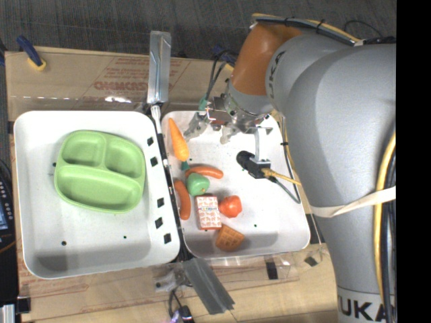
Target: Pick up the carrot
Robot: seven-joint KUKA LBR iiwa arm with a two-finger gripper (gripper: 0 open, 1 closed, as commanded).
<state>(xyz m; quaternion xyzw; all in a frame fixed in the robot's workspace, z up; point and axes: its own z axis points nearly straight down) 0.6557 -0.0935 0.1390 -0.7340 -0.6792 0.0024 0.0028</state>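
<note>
Gripper: you see the gripper (210, 128) near the top of the right bin (286, 207), just right of centre frame, fingers spread apart with nothing between them.
Carrot: look for the carrot (178, 143) along the right bin's left wall, tilted, its green tip pointing down; it lies just left of the gripper, not touching it.
Nearby items: below the carrot you have a sausage (205, 172), a green pepper (198, 184), a tomato (230, 206), a small carton (208, 212) and a second orange piece (182, 200) against the wall.
Left bin: the left bin (40, 247) holds a green divided plate (101, 170).
</note>
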